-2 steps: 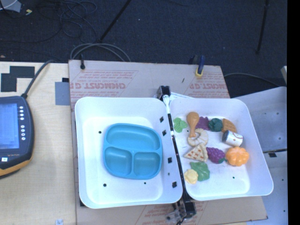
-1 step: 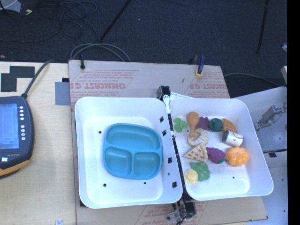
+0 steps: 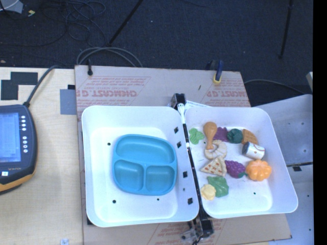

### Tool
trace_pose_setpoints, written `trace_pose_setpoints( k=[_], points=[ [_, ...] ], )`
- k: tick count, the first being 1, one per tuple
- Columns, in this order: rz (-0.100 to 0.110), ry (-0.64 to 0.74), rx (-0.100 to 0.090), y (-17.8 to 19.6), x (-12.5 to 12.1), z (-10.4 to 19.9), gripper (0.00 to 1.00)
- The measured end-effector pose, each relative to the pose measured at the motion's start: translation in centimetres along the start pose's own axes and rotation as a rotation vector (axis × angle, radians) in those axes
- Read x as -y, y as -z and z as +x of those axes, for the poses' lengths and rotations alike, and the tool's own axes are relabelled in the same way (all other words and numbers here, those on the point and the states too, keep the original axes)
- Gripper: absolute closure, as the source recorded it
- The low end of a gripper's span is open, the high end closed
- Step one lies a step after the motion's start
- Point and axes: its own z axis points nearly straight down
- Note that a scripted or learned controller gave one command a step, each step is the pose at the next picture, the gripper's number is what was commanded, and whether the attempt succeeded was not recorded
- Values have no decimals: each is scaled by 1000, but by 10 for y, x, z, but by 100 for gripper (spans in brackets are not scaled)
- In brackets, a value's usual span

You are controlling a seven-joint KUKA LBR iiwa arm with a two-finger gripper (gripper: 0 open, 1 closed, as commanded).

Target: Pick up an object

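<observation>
Colours on the bench: two white bins, one blue tray, a scatter of bright toy food.

Left bin (image 3: 97,131) is showing plain white, carrying a sky-blue divided tray (image 3: 145,164). Right bin (image 3: 278,188) is showing white too; in it a tan drumstick (image 3: 210,130), a light green piece (image 3: 196,135) near the bin's left edge, a purple piece (image 3: 222,133), a dark green lump (image 3: 235,135), purple grapes (image 3: 234,167), an orange pumpkin (image 3: 258,170), a tan pizza wedge (image 3: 214,166) with red dots, a pale yellow piece (image 3: 208,191) and a green leafy piece (image 3: 220,186). Brown cardboard (image 3: 153,88) under the bins is bearing faded red print. Pendant (image 3: 13,147) at the bench's left edge is showing grey with an orange rim and a pale blue screen.
</observation>
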Motion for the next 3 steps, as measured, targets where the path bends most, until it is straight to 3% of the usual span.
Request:
trace_pose_setpoints(
  k=[1, 2, 3],
  points=[
    [31, 17, -14, -163, 3, 149, 0],
    [-5, -5, 2, 2, 1, 48, 0],
    [27, 6, -11, -134, 3, 99, 0]
  ],
)
